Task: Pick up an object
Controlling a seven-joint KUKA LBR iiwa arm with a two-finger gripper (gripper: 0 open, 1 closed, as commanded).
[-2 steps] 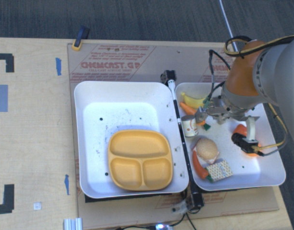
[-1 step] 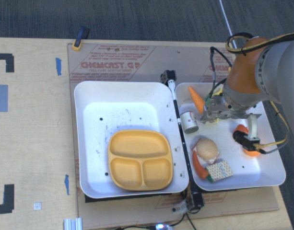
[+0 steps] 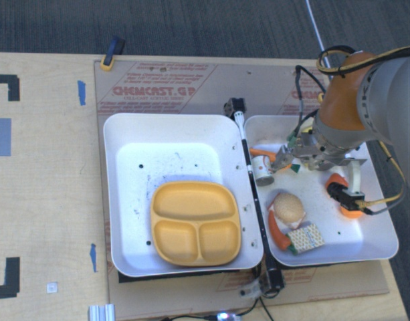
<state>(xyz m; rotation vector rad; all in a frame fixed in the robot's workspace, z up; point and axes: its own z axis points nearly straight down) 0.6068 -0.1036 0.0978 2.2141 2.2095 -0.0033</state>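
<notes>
Red print reading "CHEMCAST GP" runs across the board (image 3: 158, 89) under the bins.

You see a thick, rounded grey arm (image 3: 392, 99) with a glossy orange band (image 3: 342, 95) above the wrist. Black cables (image 3: 305, 85) loop along the band, one with a yellow stretch near the top. Below sits the end effector (image 3: 285, 160), a grey metal assembly with small green and orange details.
</notes>
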